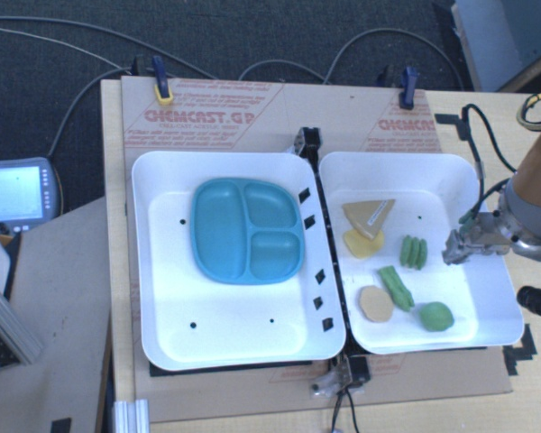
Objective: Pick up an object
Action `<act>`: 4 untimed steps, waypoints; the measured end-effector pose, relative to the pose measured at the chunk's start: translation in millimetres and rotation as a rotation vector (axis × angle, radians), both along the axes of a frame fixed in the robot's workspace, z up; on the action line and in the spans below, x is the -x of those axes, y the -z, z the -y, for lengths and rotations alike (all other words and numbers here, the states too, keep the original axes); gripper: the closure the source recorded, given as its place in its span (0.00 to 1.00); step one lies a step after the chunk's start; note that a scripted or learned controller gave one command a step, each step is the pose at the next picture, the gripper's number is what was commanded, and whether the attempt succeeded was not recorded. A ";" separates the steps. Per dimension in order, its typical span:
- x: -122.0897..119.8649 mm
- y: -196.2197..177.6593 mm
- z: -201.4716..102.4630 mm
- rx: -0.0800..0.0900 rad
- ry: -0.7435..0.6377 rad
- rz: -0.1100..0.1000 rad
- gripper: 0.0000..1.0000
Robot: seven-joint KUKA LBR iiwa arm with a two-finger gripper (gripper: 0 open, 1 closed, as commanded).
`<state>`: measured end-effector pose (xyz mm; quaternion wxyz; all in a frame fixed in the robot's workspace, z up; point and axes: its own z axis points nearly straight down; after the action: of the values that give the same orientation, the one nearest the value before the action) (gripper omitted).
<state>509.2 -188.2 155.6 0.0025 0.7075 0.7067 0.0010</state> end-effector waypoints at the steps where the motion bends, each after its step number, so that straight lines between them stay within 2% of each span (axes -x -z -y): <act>1: 4.8 -46.9 5.2 0.000 -0.001 0.001 1.00; 2: 4.5 -90.6 6.1 0.000 -0.002 0.002 1.00; 3: -5.5 -81.1 -41.0 -0.005 -0.007 -0.006 1.00; 4: -23.0 -81.8 -82.1 -0.004 -0.007 -0.004 1.00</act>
<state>532.2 -106.0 237.4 -0.0001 0.7049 0.7093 0.0010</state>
